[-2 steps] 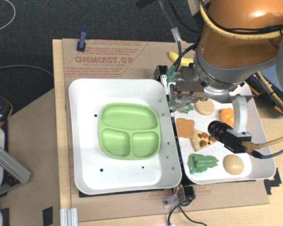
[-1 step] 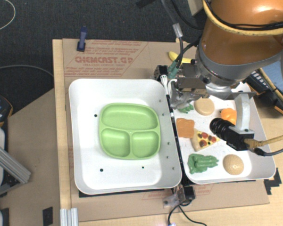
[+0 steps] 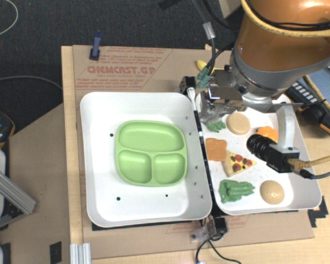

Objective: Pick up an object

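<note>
Camera view: my gripper [image 3: 213, 110] sits low over the right bin [image 3: 308, 194].
I cannot tell its state; pizza slice [image 3: 238, 163] lies toward five o'clock of it.

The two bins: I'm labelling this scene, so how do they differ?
The left bin holds one green divided plate; the right bin holds several small toy foods, such as a pizza slice and a green piece. The left bin lies in open view; the arm hangs over the right bin's far end. Both are shallow and white.
</note>
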Controlling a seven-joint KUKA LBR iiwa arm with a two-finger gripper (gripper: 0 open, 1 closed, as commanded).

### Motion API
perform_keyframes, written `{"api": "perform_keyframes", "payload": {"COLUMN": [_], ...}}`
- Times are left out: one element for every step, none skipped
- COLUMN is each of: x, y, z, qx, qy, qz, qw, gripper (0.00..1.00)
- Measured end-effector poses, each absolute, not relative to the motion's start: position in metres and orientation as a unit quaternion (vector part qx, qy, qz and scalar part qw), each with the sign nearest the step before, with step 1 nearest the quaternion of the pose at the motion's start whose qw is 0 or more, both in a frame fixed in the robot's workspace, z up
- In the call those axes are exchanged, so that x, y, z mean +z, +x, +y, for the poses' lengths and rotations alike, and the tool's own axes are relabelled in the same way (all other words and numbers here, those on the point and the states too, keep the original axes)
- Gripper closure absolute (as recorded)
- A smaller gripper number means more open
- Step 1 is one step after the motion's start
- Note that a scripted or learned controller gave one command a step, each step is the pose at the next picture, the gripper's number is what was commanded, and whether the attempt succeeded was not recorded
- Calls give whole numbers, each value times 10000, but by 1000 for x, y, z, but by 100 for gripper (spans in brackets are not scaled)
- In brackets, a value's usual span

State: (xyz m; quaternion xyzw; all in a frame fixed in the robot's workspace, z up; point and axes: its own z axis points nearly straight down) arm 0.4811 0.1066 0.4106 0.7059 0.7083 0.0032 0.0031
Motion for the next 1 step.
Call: {"api": "perform_keyframes", "payload": {"x": [421], "y": [482], "z": [107], "qx": [42], "qy": [7055], "qz": [7087], "qw": [40], "gripper": [100]}}
